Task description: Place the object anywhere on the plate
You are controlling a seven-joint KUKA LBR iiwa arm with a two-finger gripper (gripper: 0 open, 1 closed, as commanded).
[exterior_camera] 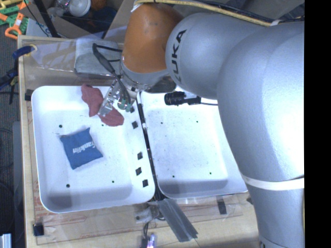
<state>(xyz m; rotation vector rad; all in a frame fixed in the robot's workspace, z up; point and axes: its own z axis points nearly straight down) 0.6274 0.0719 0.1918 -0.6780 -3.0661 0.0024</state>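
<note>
- The grey arm point(243, 81) is reaching in from the right and crossing over the right bin point(191, 149), its orange band point(147, 35) sitting above the far edge of the bins.
- The gripper point(115, 105) is hanging over the far right part of the left bin point(51, 190), close to the divider between the two bins.
- Jaw state: cannot tell; the wrist is blocking the fingertips and the metal parts are too small and blurred to read.
- A reddish-maroon cloth-like object point(95, 102) is lying in the left bin at its far side, directly beside and partly beneath the gripper. Whether the gripper is touching it is not clear.
- A blue beanbag-like pouch point(80, 148) with white lettering is lying flat in the middle of the left bin, tilted, well apart from the gripper.
- A black cable point(142, 133) is running along the divider between the bins.
</note>
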